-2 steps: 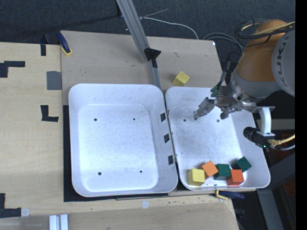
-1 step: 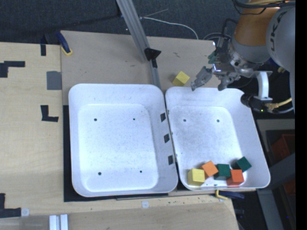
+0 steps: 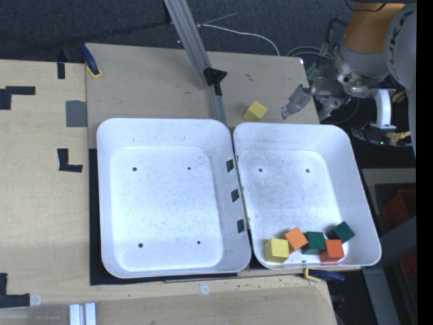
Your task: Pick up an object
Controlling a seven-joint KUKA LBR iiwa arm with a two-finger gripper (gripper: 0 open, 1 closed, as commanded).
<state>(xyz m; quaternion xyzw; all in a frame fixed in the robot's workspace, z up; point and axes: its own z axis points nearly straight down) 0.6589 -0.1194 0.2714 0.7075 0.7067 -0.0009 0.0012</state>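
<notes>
The pincer (image 3: 296, 105) is hovering beyond the right bin (image 3: 352, 156), grip unreadable; next it needs descending onto the near-right blocks (image 3: 310, 242)

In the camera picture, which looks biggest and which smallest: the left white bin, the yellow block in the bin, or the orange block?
1. Left white bin, by far the largest.
2. Yellow block and orange block: they look about alike, so I won't rank them.
</notes>
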